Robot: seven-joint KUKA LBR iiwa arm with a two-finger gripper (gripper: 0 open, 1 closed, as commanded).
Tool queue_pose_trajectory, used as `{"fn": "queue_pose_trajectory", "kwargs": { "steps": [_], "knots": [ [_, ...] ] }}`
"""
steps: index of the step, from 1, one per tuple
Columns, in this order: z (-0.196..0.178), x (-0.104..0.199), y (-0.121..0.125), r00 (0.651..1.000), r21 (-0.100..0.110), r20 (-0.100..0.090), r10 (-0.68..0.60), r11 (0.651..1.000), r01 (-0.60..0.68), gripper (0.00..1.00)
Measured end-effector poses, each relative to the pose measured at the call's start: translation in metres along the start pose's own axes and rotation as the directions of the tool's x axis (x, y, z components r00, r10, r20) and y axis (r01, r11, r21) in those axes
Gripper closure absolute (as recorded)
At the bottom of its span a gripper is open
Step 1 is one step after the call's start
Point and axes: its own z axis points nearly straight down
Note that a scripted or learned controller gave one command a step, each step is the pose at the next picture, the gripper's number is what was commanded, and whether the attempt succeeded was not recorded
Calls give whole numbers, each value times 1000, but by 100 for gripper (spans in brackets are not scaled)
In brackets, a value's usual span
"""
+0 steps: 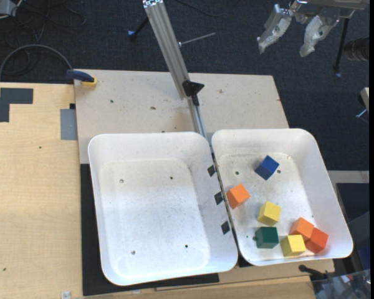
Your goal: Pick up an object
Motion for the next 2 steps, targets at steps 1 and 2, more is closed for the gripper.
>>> {"fn": "queue_pose_trajectory", "kwargs": {
  "steps": [1, 2],
  "knots": [
    [1, -2, -2, 1000, 5, 1, 0, 1000, 0, 0],
    [137, 19, -10, 1000, 13, 1, 2, 1000, -2, 0]
  ]
}}
